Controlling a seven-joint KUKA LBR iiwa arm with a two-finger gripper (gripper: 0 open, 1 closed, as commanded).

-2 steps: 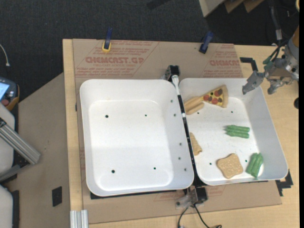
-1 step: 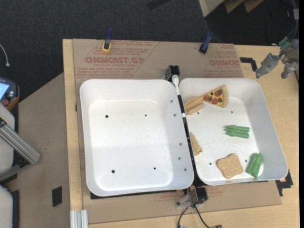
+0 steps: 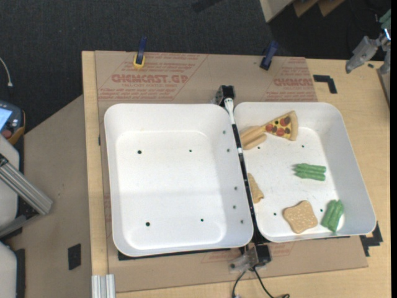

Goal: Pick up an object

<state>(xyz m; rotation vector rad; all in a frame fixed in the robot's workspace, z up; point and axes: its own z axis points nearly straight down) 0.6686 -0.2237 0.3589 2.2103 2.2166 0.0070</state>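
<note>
Cardboard-covered surface [image 3: 186, 73] here, carrying two white bins side by side: the left bin [image 3: 124, 166], the right bin [image 3: 347, 166], rims touching. Blue clamps [image 3: 141, 48] grip the far edge.

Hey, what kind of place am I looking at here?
Probably a robotics lab test bench, not a kitchen: two white bins sit clamped on a cardboard sheet, and the food, like the pizza slice and toast, looks like toys.

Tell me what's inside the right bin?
The right bin holds a pizza slice, a bread roll, two green bean pieces, toast, and a tan piece partly hidden by the divider.
</note>
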